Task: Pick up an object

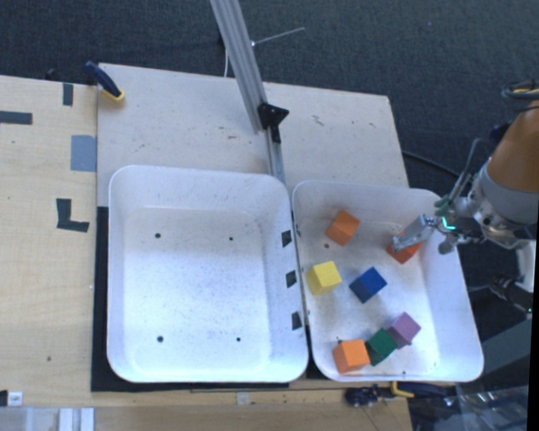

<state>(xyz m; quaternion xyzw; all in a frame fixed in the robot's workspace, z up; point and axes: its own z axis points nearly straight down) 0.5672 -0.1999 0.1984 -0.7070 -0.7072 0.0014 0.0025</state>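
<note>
Bench w/ two white bins [116, 192], no legible text, claw [410, 240] over red block [404, 252], grip state unclear

My arm [518, 171] runs off the right edge, so I see just the orange band and wrist. The fingers [412, 235] blur into 1 grey shape over a red block [402, 252], covering its top; I can't tell whether they touch it. A green block [383, 345] is partly hidden by the orange block [352, 354] in front. The bench [31, 241] is cut off at left.
</note>
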